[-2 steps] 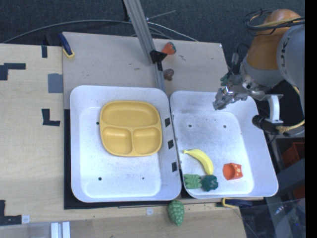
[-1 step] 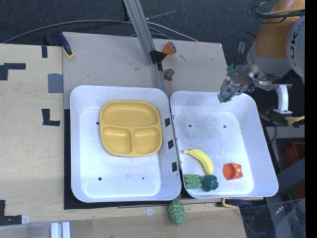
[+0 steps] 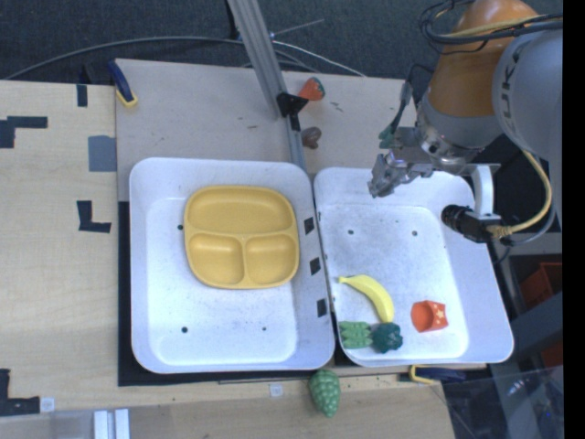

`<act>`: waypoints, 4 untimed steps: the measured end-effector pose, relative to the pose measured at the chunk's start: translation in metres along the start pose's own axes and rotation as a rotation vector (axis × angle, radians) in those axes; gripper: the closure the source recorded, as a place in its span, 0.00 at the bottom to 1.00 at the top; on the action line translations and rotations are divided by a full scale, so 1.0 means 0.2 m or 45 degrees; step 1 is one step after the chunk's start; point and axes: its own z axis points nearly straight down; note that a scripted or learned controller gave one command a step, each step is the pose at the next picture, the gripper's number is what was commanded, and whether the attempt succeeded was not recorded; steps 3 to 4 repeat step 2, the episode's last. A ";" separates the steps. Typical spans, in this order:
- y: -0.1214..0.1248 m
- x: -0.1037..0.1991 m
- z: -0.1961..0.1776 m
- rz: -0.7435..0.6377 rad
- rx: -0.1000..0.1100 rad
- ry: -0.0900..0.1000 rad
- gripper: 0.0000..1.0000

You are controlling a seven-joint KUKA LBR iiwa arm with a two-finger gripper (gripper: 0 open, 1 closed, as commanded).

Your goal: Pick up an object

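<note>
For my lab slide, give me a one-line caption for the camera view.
KUKA arm's pincer over the right bin's far edge; banana in it, yellow tray in the left bin.

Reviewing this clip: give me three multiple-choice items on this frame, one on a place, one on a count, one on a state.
1. Where does the yellow divided plate lie?
A. left bin
B. right bin
C. on the bench

2. How many items lie in the right bin?
A. one
B. three
C. five

3. Where is the gripper?
A. above the right bin's far edge
B. pressed on the plate
C. down at the banana

Answers:
1. A: it sits in the left bin.
2. B: banana, broccoli, red-orange item.
3. A: it hangs over that far edge, apart from the items.
</note>
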 end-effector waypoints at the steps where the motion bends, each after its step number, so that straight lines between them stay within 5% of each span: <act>1: -0.05 0.31 0.01 -0.001 0.001 0.000 1.00; 2: -0.07 0.55 0.08 0.001 0.003 -0.001 1.00; 4: -0.07 0.55 0.08 0.001 0.003 -0.001 1.00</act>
